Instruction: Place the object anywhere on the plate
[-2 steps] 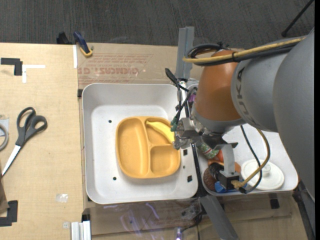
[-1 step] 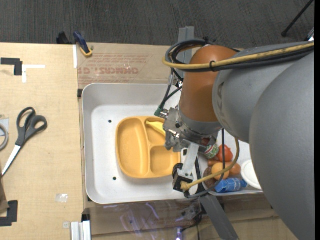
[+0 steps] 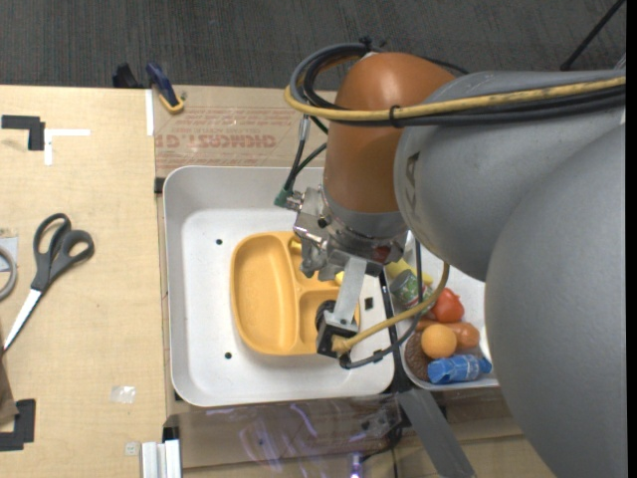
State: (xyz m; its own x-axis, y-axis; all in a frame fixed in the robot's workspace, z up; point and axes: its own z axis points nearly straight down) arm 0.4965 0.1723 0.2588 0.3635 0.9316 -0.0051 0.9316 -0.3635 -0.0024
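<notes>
item 1, object to be placed. nothing is seen on the yellow divided plate [image 3: 264, 292], which lies in the left bin [image 3: 194, 297]. which thing is meant cannot be settled from this view. the likely candidates are noted in the right bin [image 3: 418, 380], close together beside the arm [image 3: 518, 217]: a red tomato-like piece [image 3: 450, 307], an orange round fruit [image 3: 438, 342], a blue piece [image 3: 460, 368] lying on its side, and a green piece [image 3: 405, 288], partly hidden. all are judged to be small toy items, light and fairly stiff. the two round ones are judged smooth and apt to roll or slip out. they are best taken from above, across the widest part. the blue piece is best taken across its short side, at mid-length. no fragility is expected.

item 2, end effector. the gripper [image 3: 320, 255] is located low over the right-hand edge of the plate, about where the divider meets the rim. its opening is masked by the arm's own wrist, so it cannot be told whether it is open or closed. nothing is seen held in it. contact with the plate can be neither confirmed nor ruled out. a held thing, if there is one, is hidden from this camera.
</notes>
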